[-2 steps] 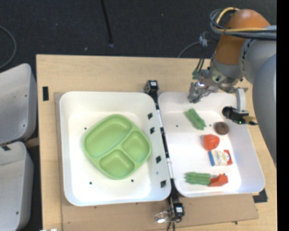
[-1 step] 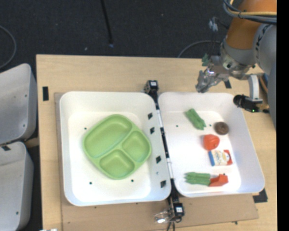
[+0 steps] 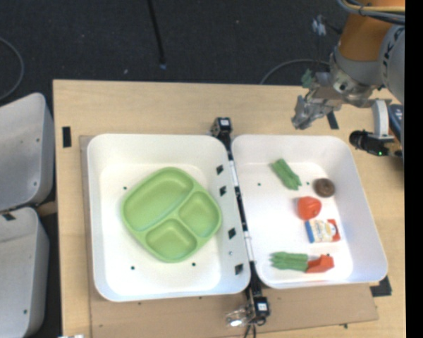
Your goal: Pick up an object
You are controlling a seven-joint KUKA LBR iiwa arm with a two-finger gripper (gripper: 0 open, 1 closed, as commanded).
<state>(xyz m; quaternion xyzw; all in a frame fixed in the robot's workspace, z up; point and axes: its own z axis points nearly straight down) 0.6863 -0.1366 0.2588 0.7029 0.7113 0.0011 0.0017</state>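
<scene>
Tan wooden bench (image 3: pixel 148 108) w/ 2 white bins | gripper (image 3: pixel 309 111) upper right, above bin rim, finger state unclear | small items lower right: red round object (image 3: pixel 309 207) likeliest pick

One fixed cam, mounted above the surface (image 3: pixel 155 108), looks down at a slant from mid distance, taking in both white bins – left bin (image 3: pixel 99 189), right bin (image 3: pixel 363 210) – w/ dark floor beyond and the arm (image 3: pixel 366 41) entering top right.
</scene>
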